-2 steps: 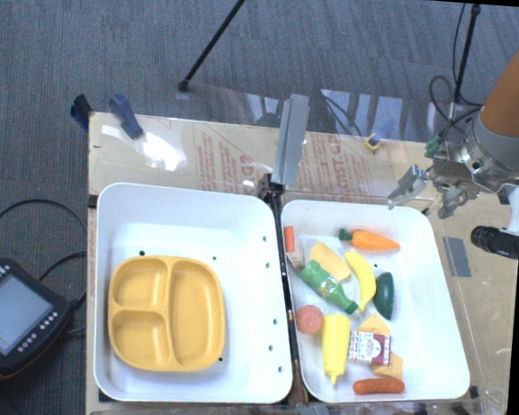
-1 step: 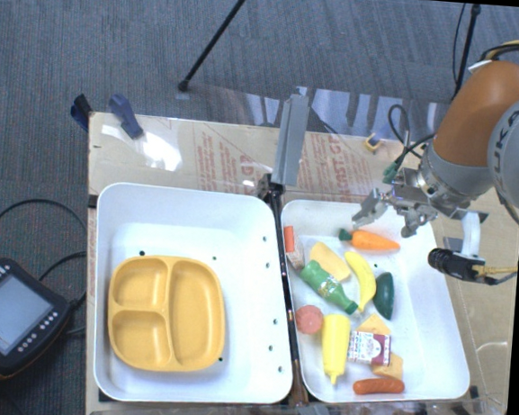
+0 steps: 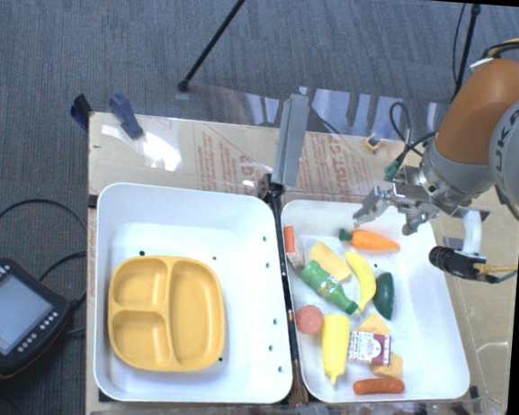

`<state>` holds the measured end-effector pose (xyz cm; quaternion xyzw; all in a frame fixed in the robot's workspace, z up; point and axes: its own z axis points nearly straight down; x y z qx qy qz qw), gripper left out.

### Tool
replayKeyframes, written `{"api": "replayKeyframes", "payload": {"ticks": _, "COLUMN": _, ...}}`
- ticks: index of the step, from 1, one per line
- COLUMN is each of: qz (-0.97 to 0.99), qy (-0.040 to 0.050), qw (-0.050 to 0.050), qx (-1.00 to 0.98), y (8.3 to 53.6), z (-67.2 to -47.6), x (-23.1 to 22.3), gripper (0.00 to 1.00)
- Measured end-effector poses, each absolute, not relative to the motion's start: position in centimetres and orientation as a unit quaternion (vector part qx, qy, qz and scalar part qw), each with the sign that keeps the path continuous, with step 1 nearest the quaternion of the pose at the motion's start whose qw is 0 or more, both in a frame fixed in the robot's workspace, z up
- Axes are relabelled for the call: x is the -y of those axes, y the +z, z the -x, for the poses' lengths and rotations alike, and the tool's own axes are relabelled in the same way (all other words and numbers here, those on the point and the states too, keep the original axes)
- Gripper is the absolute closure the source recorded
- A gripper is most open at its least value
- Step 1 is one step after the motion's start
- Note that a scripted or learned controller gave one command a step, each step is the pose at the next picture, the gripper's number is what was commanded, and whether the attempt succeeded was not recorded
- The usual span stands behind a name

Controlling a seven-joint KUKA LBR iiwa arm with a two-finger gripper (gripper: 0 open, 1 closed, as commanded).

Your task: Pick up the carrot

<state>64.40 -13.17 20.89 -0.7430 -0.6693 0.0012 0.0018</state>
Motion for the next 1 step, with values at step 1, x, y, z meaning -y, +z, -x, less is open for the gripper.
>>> {"api": "replayKeyframes", "payload": {"ticks": 1, "qz": 0.742, "qy": 0.0015, "qw": 0.003, "qx": 0.67, "y": 21.74, "z": -64.43, "x": 13.19, "gripper": 1.0}}
